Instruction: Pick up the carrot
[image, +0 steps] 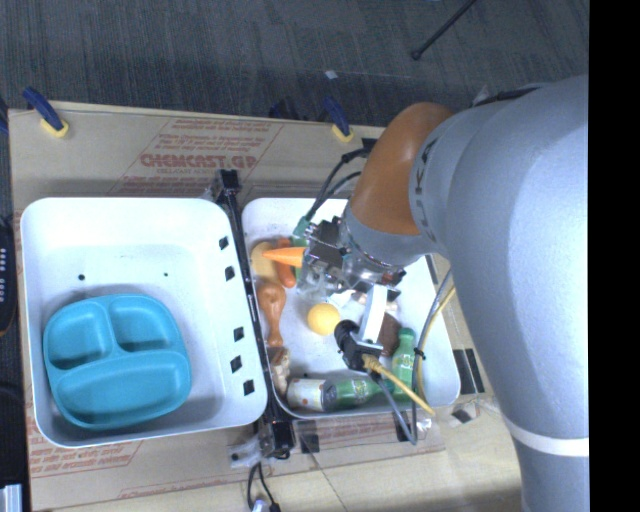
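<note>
The carrot (281, 256) is orange with a green top and lies in the upper left part of the right bin (262, 212), close to the divider between the bins. My gripper (318, 262) hangs low over that bin, just to the right of the carrot and touching or nearly touching its thick end. The grey wrist with its orange band (392, 180) hides the bin's far right part and the space under the gripper.
In the right bin lie a yellow ball (322, 319), a brown piece (270, 301) along the left wall, a green bottle (345, 391) at the front and a green item (404, 353) at the right. The left bin (120, 225) holds a blue divided plate (117, 357).
</note>
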